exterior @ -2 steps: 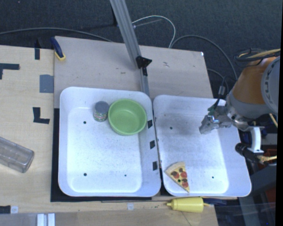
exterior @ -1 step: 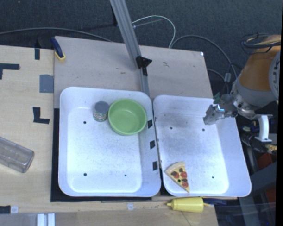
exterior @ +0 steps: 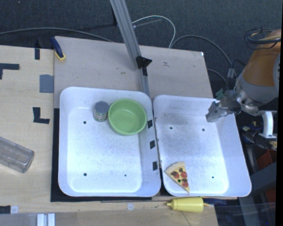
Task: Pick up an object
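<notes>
Far left, mid-lower frame: a clear plastic container lies on its side on the light wood bench, w/ dark tape marks around it. Upper left, a blue-and-yellow clamp sits at the corner of the tan board.

Left bin, centre-left: a small grey can stands upright near the top edge, just beside or maybe touching a green bowl on its right. The rest of that bin is bare white w/ dark speckling. A grey metal pole slants down from top centre to the seam btwn the bins.

Right bin, centre-right: a toy pizza slice lies flat in the lower left corner, close to the wall. Just below the bin's front edge lies a yellow squeeze bottle, outside the bin.

Right edge, upper-mid: the gripper hangs over the right bin's upper right area, well apart from the slice. Nothing is seen in it; can't tell how far the hand is open, too small and blurred.

Risks, as I judge them: the slice is the nearest pick candidate but it's thin, flat and tucked by the wall, so fingers could hit the wall or skate over it. Can and bowl sit so close that going for one may shove the other.

Surroundings: dark carpet-like floor at the top, cables looping at upper centre and right.
</notes>
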Robot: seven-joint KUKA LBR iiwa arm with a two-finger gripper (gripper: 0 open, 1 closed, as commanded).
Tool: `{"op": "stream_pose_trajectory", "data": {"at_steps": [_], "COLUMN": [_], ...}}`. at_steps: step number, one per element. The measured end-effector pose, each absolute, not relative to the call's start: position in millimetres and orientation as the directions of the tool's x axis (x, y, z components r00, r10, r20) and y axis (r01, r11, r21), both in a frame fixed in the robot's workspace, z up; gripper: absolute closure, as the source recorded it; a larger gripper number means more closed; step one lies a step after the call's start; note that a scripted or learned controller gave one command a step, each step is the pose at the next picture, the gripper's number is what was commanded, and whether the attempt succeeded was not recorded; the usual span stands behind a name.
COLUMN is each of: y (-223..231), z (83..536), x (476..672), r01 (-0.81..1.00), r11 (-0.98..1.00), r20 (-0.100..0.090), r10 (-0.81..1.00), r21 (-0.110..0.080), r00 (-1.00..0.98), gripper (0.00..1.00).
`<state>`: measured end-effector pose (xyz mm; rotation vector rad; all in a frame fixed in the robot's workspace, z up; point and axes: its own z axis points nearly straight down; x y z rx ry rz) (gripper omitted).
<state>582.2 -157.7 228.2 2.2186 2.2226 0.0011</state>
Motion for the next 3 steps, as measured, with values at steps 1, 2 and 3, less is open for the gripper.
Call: {"op": "stream_pose_trajectory", "data": {"at_steps": [1,2,3], "y": [-111.5,-66.1,-21.3], "z": [230.7,222.2,219.1], "x": [580.2,566.8,562.1], "r01": [1.000,1.000,1.000], "r11": [0.006,0.005,0.006], "r20": [0.001,0.001,0.001], "r10": [1.000,1.000,1.000], "r21": [-0.001,-0.003,-0.003], "r00": [-0.006,-0.005,-0.006], "gripper": [1.00,1.00,1.00]}}
